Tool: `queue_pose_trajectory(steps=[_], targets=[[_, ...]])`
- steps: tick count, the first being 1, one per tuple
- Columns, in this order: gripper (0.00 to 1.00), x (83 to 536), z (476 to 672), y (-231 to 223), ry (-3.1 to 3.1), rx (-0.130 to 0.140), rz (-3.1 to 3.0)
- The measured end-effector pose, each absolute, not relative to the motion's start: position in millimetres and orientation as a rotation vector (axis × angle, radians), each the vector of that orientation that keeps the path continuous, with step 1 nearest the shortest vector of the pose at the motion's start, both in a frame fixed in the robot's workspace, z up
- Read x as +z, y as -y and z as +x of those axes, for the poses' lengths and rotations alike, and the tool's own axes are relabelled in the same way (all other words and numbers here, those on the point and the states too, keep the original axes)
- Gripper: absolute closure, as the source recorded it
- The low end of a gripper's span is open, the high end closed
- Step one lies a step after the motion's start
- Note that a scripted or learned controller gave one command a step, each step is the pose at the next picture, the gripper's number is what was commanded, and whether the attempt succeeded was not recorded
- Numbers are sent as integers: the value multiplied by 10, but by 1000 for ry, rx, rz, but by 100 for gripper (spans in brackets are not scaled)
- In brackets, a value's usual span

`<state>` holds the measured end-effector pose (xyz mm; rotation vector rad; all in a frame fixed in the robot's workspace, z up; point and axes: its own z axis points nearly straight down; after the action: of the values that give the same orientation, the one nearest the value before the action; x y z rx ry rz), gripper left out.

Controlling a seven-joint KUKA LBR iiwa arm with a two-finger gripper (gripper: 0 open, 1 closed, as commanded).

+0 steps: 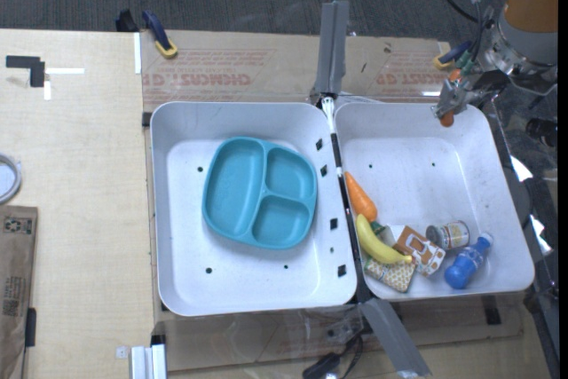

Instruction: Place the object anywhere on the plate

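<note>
A blue plate (232,191) with three compartments lies in the left white bin (177,280), with nothing on it. Objects lie heaped in the near corner of the right bin (417,164): an orange carrot (359,195), a yellow banana (380,246), a small patterned box (421,250), a small can (451,235) and a blue bottle (465,264). My gripper (448,108) hangs over the far right corner of the right bin, well away from that heap. A small reddish-orange bit shows at its tip, too small to identify.
A grey divider post (333,49) stands at the back between the bins. Clamps (160,35) sit on the cardboard behind the bins. A roll of tape (5,180) lies on the bench at far left. Cables (466,0) loop beside the wrist.
</note>
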<state>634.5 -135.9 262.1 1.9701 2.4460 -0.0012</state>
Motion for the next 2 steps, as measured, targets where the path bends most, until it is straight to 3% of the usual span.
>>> queue_pose_trajectory(steps=[1, 2], targets=[[100, 2649, 6224, 717, -2474, -3, 1937], [100, 2010, 6164, 1, -2457, -4, 1961]])
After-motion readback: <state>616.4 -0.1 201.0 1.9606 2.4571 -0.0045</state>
